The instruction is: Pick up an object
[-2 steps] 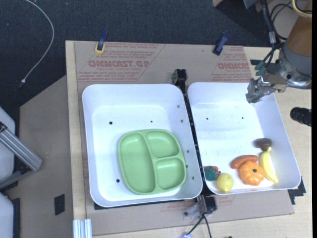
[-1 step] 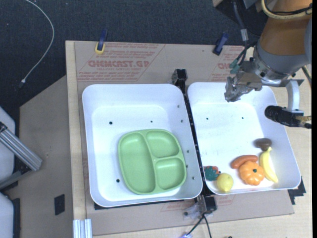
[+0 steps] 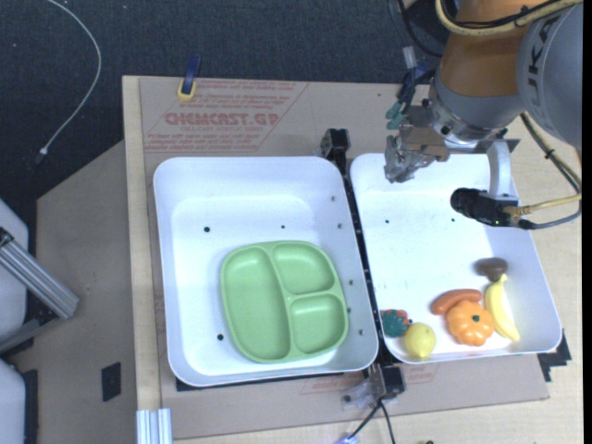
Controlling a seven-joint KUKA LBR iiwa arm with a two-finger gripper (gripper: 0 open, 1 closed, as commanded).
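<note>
My gripper (image 3: 404, 167) hangs over the far end of the right bin (image 3: 421, 225), with nothing between its fingers. At the near end lie a banana (image 3: 500, 308), an orange pumpkin (image 3: 471, 324), a lemon (image 3: 419, 339) and a small teal toy (image 3: 395, 322). The left bin (image 3: 185, 202) holds a green divided plate (image 3: 281, 300).

Brown protective sheet (image 3: 231, 109) covering the bench board behind the left bin (image 3: 185, 178): red printed lettering reading "CHEMCAST GP" in large capitals, set slightly aslant. Lines of smaller red print run above and below this brand name; these are too fine to be read. Faint red print also appears on the sheet's front strip below the bins, likewise illegible.
</note>
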